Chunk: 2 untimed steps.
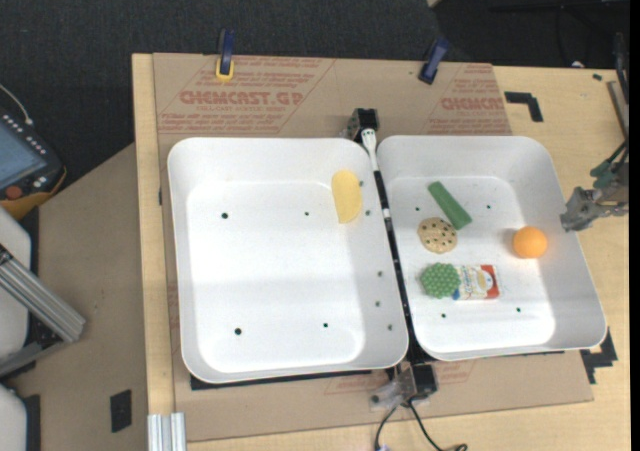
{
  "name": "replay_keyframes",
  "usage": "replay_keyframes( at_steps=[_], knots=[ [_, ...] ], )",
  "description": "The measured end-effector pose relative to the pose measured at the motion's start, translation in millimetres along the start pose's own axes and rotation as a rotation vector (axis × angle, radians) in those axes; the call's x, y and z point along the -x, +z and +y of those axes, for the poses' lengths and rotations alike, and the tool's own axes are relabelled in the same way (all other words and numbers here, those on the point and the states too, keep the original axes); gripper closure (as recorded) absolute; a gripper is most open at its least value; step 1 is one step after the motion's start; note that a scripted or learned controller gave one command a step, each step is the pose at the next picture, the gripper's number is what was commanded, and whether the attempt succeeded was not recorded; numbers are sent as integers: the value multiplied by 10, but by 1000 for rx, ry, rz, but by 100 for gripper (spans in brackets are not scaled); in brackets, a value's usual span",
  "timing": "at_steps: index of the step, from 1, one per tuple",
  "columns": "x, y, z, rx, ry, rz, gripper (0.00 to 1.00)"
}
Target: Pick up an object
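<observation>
Hand (582,209) nr rt bin (560,179) rim (outside)

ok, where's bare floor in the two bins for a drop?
Left bin: all bare bar the yellow piece at its upper right wall. Right bin: crowded centre with green block, cookie, green ball, packet, orange ball; bare along the front.

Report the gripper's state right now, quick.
Gripper: at the right bin's right edge, nothing seen in it; open or shut cannot be told. The orange ball lies apart from it in the bin.
</observation>
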<state>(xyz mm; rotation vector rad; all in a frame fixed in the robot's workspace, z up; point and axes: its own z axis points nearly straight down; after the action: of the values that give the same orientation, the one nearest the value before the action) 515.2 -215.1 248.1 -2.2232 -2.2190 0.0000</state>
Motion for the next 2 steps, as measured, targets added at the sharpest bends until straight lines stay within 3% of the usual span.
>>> replay_keyframes(
  at_steps=[1,2],
  knots=[
    [97,-83,-376,-1,1,0,100],
    [-361,-465,-345,7,-7,-2,100]
  ],
)
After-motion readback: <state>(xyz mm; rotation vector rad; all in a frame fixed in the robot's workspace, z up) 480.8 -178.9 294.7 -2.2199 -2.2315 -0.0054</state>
